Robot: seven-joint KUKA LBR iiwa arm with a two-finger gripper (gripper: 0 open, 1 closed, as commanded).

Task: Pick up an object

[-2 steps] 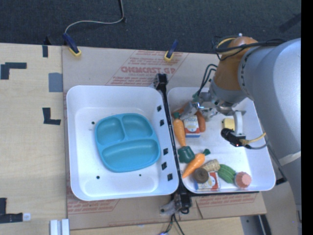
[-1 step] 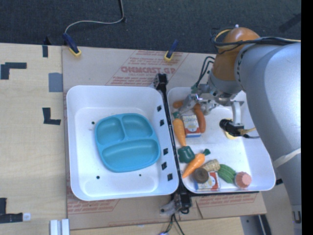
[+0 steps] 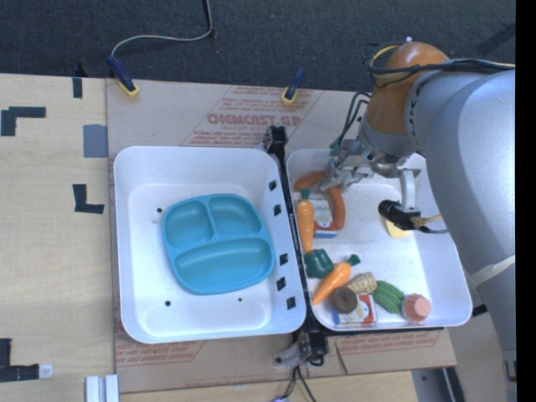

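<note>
Your gripper [image 3: 342,172] sits low in the right bin [image 3: 435,262], just over the sausage-like toy [image 3: 337,201] at the bin's upper left; you cannot tell its state from here. Below that toy lie a carrot [image 3: 332,281], a green pepper [image 3: 318,263] and what may be a cucumber [image 3: 389,295]. Left of the bin rests a blue divided plate [image 3: 219,243].

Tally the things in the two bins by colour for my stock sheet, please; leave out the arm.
Blue: 1, the plate
Orange: 3, two carrots and a curved sausage-like piece
Green: 2, a dark piece and a pickle
Yellow: 1, by the right wall
Pink: 1, a round piece
Brown or tan: 2
Total: 10; a few small cartons are too unclear to sort.
</note>
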